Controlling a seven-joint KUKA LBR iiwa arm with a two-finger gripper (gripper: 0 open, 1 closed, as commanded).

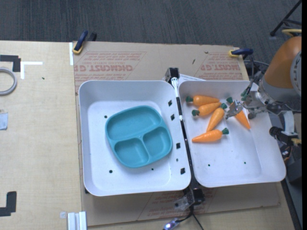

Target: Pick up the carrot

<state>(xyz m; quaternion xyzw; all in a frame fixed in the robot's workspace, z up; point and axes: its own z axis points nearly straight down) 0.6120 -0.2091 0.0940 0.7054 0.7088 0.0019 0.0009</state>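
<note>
The gripper [236, 110] sits low among 5 carrots [209, 136] in the right bin [240, 169], positioned for a grasp; its grip state cannot be determined.

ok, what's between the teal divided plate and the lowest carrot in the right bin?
In the camera view, bare white floor of the left bin, then the two bins' adjoining rims with their black clips, lie between the teal plate and the lowest carrot.
</note>
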